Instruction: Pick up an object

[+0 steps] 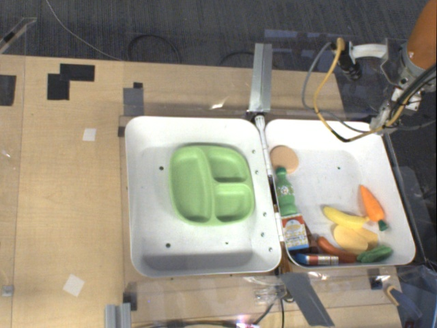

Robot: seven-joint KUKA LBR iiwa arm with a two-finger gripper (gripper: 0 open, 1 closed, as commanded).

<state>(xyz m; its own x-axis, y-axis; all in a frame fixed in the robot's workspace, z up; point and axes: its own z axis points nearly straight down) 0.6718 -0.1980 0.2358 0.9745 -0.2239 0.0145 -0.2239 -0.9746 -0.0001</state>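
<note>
Here, carrot point(369, 202) in right bin point(341, 157), arm point(418, 43) above

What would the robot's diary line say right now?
arm: top right, off the bins | green tray: left bin | bottle, carrot, banana: right bin | nothing picked

Pale wooden bench point(61, 203), dark grey carpet point(171, 12) beyond — black cable point(75, 29) trailing
</note>
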